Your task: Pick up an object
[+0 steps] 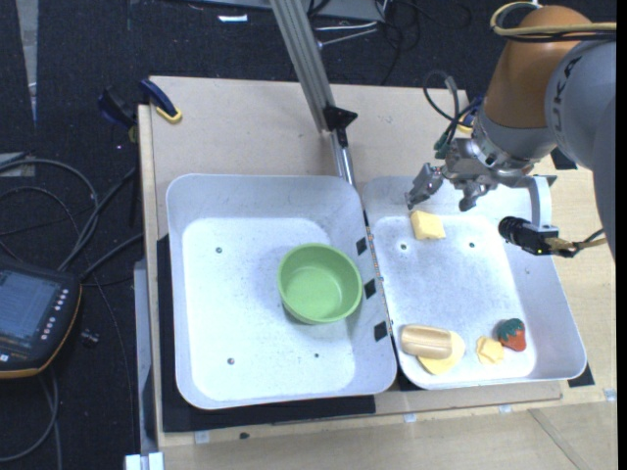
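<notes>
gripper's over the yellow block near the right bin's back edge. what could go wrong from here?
1. The gripper sits above and behind the yellow block, not centred; a straight descent may miss or nudge it.
2. The block lies close to the right bin back wall, so a finger could strike the rim.
3. A clipped block might skid away from the fingers.

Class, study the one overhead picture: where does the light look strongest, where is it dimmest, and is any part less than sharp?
Camera view: brightest on the two white bins, which look washed out and grainy; dimmest on the dark floor and cables around the bench; the green bowl casts a soft shadow; the gripper looks slightly soft.
</notes>
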{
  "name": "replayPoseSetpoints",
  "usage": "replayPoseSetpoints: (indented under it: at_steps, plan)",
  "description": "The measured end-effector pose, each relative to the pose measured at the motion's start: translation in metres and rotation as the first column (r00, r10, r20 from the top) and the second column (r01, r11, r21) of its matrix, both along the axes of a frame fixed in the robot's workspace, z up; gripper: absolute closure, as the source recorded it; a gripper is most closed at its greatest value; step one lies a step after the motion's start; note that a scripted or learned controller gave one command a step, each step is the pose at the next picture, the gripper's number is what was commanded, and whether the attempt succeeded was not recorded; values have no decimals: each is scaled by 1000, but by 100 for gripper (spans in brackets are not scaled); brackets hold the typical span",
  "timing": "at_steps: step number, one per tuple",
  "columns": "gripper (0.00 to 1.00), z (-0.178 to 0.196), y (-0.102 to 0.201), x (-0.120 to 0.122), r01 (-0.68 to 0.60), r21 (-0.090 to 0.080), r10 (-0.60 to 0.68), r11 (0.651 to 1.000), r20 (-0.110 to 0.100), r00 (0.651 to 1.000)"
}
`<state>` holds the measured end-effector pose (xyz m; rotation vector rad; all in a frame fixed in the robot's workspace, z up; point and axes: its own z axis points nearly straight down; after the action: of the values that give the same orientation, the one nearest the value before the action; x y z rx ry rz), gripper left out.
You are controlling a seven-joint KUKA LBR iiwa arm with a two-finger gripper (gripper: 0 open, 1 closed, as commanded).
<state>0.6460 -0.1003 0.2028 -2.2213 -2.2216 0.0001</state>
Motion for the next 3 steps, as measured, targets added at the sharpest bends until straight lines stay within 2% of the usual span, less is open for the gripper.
replayPoseSetpoints:
  at_steps: [2, 3]
  plan:
    - [0, -110, 3, -10, 0, 0, 0, 1000, -5, 1000]
    - [100, -97, 2, -8, 0, 0, 0, 1000, 1, 1000]
